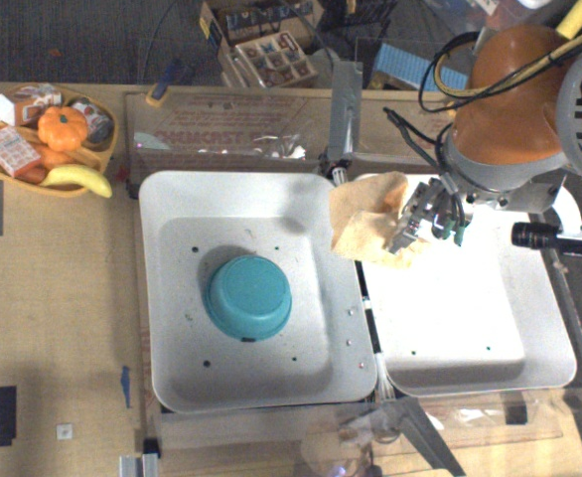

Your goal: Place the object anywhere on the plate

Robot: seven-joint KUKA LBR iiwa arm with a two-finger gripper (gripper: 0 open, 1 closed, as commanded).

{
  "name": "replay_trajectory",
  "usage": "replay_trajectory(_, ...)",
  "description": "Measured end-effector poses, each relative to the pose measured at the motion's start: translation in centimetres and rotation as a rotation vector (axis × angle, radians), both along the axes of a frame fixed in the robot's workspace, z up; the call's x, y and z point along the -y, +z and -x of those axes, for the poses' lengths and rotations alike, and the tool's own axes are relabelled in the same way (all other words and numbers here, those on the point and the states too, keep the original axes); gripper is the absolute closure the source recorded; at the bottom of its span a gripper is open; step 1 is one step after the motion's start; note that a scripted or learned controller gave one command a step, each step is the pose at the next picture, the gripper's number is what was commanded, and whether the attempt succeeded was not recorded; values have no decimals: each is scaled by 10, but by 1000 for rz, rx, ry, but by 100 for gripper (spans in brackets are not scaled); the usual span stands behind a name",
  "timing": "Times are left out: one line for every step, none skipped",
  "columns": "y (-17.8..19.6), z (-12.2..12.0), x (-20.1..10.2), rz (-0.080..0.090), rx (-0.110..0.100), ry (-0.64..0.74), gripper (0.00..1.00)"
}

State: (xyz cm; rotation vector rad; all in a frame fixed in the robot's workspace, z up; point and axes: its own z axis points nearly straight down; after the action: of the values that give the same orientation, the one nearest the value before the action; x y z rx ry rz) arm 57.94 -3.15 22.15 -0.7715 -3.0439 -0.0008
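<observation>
A teal round plate [249,296] lies in the middle of the left white bin [172,227]. A floppy tan, cloth-like object [363,222] hangs over the divider between the two bins, at the upper left corner of the right bin [490,356]. My gripper [407,237] comes in from the right under the orange wrist band, and its fingers are shut on the right edge of the tan object. The object is up and to the right of the plate and clear of it.
A dish of toy fruit [48,145] with a banana and a pumpkin sits on the bench at the far left. A clear panel [231,127] and an upright post [345,107] stand behind the bins. A black fitting [539,235] sticks out beside the wrist.
</observation>
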Motion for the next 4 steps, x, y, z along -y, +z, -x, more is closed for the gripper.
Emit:
replay_trajectory(7,19,-49,-2,0,397,100)
replay_trajectory(14,31,-99,-1,0,497,100)
replay_trajectory(18,42,-149,-1,1,501,100)
replay_trajectory(5,59,-197,-1,-1,501,100)
